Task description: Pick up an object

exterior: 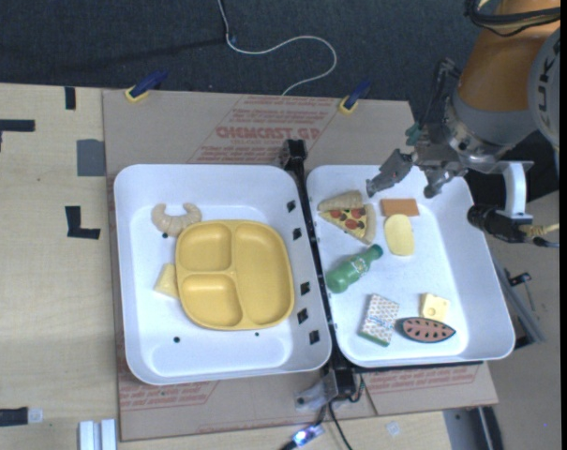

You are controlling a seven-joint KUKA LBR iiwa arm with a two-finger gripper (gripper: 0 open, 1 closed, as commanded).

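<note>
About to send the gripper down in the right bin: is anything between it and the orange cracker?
Nothing visible does. The gripper hangs open over the right bin's far edge, and the orange cracker lies just below it in the view, uncovered. The pizza slice lies beside it, the yellow piece against its near edge.

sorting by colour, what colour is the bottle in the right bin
Green, with a lighter cap; the bottle shows clearly in the camera view.

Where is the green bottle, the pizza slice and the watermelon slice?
green bottle (352, 269), camera view, on the middle of its body.
pizza slice (348, 217), camera view, on its topped middle.
watermelon slice (425, 330), camera view, on its red flesh.
</note>
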